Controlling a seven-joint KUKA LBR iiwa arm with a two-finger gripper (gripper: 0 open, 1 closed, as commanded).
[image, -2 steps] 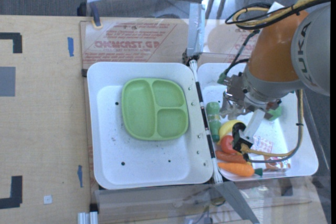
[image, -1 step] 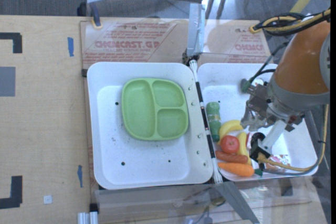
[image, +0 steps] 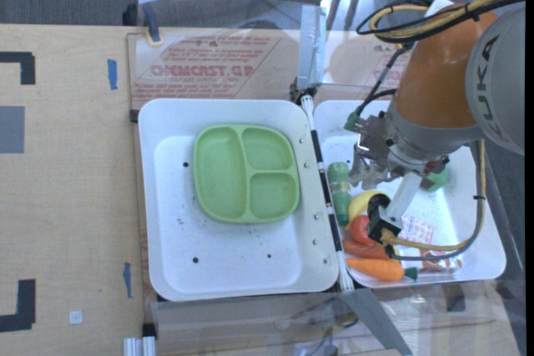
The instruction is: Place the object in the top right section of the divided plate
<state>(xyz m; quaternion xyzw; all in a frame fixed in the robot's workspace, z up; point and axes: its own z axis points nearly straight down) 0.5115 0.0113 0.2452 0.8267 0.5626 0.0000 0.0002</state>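
The gripper (image: 367,178) hangs low over the right bin (image: 488,250), above a crowded heap of toy food along that bin's left wall. The wrist covers the jaws, so it cannot be told whether they are open, closed or holding anything.

The task names no particular object. Judging by position, the likeliest candidates are the yellow banana (image: 365,202) and the green bottle-shaped toy (image: 338,183), which both lie just beside the gripper. A red pepper-like piece (image: 359,229) touches the banana from below, and an orange carrot (image: 375,268) lies beneath that. A printed packet (image: 417,229) sits nearby, and a small red and green piece (image: 435,176) shows by the wrist.

The green divided plate (image: 213,175) lies in the left bin (image: 167,254), well apart from the heap, and all three of its sections are bare. No part of the placing is done.

The clutter is the chief risk. The toys touch one another, so a closing grasp could catch two at once, or pinch an edge and let the smooth banana squirt free. The green toy lies close against the bin wall, so a descent there might strike the wall.

The carry then has to cross both bins' inner rims, and a low pass could knock the object loose. The target section (image: 269,152) is small and borders the lower one across a shallow ridge, so a release slightly off could leave the object in the wrong compartment.
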